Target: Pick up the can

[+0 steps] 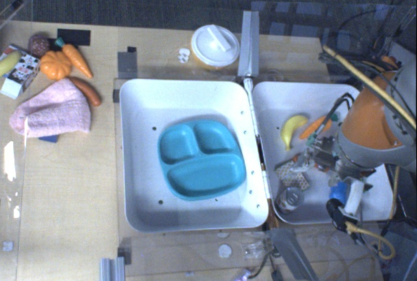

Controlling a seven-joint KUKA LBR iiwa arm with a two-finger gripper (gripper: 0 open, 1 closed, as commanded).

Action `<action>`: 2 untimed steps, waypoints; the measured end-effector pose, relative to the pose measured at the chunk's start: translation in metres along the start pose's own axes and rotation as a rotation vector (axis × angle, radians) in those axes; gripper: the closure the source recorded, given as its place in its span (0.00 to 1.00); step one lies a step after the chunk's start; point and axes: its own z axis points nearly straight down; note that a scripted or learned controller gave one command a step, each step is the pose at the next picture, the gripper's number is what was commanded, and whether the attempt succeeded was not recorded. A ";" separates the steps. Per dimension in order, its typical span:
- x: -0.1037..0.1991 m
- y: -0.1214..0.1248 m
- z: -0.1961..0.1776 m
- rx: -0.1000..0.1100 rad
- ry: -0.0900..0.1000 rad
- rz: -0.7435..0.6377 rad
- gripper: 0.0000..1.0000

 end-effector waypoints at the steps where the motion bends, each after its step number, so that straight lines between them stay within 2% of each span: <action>1: 0.013 0.003 0.033 -0.025 0.002 -0.432 0.00; 2: 0.014 0.007 0.019 -0.037 0.001 -0.433 1.00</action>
